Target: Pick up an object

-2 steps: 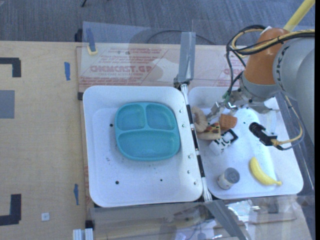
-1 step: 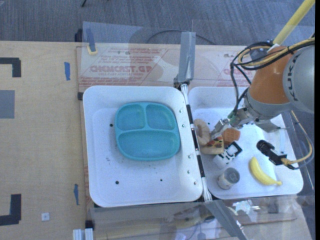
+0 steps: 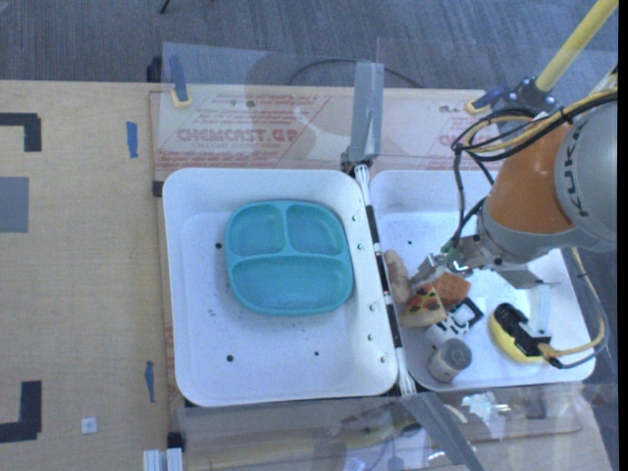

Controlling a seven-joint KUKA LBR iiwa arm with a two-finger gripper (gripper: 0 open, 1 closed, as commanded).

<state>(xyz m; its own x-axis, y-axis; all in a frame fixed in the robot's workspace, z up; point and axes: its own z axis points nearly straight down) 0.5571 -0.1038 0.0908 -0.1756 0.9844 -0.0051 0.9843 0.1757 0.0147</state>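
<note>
Orange waffle piece (image 3: 452, 287) and tan piece (image 3: 396, 271) lie at nine o'clock in the right bin (image 3: 412, 204). My gripper (image 3: 439, 263) hangs just above them; wide or narrow, I cannot tell. Grey cylinder (image 3: 449, 358) at my six, yellow piece (image 3: 505, 340) at four.

I log a teal divided plate (image 3: 289, 258) flat inside the left bin (image 3: 196, 361), a red-lettered clear sheet (image 3: 245, 130) behind that bin, blue tape (image 3: 131, 137) to its left.
</note>
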